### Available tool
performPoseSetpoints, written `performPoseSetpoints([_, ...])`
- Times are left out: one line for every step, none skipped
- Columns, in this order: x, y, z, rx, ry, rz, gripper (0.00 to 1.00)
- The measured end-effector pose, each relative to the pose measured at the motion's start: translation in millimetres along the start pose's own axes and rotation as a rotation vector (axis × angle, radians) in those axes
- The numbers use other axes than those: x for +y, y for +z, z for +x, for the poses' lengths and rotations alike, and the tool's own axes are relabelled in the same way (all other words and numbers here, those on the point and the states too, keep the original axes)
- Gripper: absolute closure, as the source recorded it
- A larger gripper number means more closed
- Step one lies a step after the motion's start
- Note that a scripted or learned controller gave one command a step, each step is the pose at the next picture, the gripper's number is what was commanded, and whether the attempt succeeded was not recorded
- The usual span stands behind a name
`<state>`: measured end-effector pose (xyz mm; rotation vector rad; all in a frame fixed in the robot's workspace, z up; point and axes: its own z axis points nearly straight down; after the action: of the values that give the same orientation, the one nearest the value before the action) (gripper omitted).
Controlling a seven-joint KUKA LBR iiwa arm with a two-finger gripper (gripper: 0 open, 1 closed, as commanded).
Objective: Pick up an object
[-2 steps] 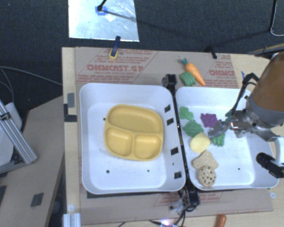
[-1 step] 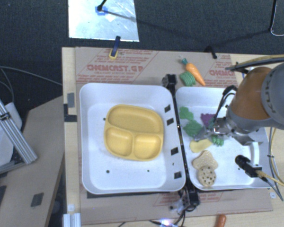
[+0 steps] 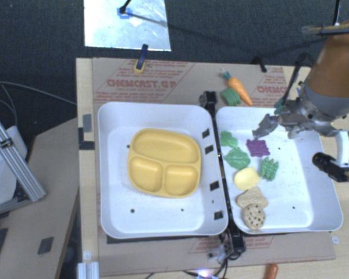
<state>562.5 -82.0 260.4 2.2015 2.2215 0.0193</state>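
My gripper [image 3: 278, 128] hangs over the back part of the right bin [image 3: 314, 208], fingers spread open with nothing between them. Its left finger [image 3: 263, 128] is just above and behind a purple toy piece [image 3: 257, 148]. In the same bin lie two green leafy pieces [image 3: 228, 138] [image 3: 237, 157], a ridged green piece [image 3: 269, 168], a pale yellow lump [image 3: 246, 178], a tan bread-like piece [image 3: 252, 197] and a dotted cookie [image 3: 253, 216], all along the bin's left side.
The left bin [image 3: 113, 127] holds a yellow divided plate [image 3: 164, 161]. A toy carrot [image 3: 240, 89] with a green piece [image 3: 230, 97] lies on the cardboard behind the bins. A black part of the arm [image 3: 331, 166] juts over the right bin's right side.
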Motion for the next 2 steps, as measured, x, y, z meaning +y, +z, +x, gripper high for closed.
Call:
performPoseSetpoints([108, 82, 50, 0.003, -0.002, 0.015, 0.00])
performPoseSetpoints([80, -53, 97, 0.004, -0.001, 0.004, 0.00])
